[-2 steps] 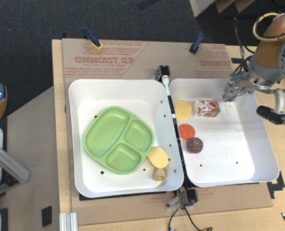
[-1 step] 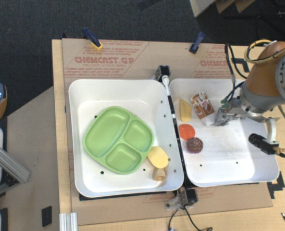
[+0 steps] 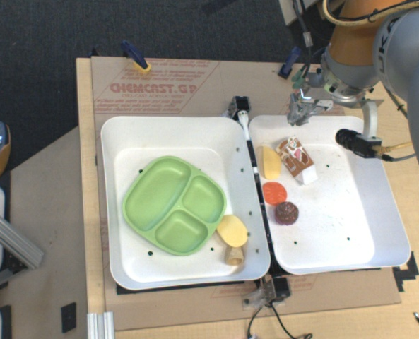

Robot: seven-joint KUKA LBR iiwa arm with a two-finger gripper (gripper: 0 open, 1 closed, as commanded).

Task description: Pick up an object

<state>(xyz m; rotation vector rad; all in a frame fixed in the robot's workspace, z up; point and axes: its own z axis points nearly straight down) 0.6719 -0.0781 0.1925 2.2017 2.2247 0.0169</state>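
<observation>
My gripper [image 3: 299, 114] hangs over the back edge of the right bin [image 3: 364, 232], above and just behind the items there. Nothing shows between its fingers. Below it in the right bin lie a yellow block [image 3: 270, 162], a brown and white gingerbread-house toy [image 3: 296, 159], an orange-red round piece [image 3: 274, 193] and a dark red ball [image 3: 287, 213]. In the left bin [image 3: 117, 189] sits a green divided plate [image 3: 174, 205], with a yellow pear-shaped toy [image 3: 232, 233] at its lower right.
A black clamp [image 3: 239, 107] sits at the back where the two bins meet, and another [image 3: 274, 287] at the front. Blue clips [image 3: 136, 56] hold the cardboard sheet at the back. A black cylinder [image 3: 357, 144] on the arm overhangs the right bin's back right.
</observation>
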